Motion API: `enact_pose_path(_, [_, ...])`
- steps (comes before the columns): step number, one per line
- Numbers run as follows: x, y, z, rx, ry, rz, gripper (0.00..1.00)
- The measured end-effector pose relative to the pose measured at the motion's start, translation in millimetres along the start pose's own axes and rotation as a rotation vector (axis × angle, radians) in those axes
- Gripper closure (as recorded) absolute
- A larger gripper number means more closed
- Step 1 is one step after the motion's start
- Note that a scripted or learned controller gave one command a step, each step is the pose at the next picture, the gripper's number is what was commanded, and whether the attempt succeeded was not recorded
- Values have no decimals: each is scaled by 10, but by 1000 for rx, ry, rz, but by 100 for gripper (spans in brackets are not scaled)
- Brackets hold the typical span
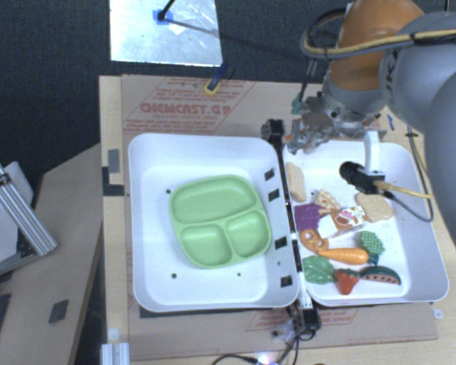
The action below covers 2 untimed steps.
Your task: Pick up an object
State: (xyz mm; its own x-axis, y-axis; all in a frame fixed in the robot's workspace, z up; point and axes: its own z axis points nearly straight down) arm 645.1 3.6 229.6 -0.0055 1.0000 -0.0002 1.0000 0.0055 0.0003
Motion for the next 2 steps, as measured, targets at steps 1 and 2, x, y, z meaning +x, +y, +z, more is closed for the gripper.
enact_pose_path(1, [-76,94,-49,-3,0,4,100])
enact_pose_path(2, [-155,88,104,0,-1,5,100])
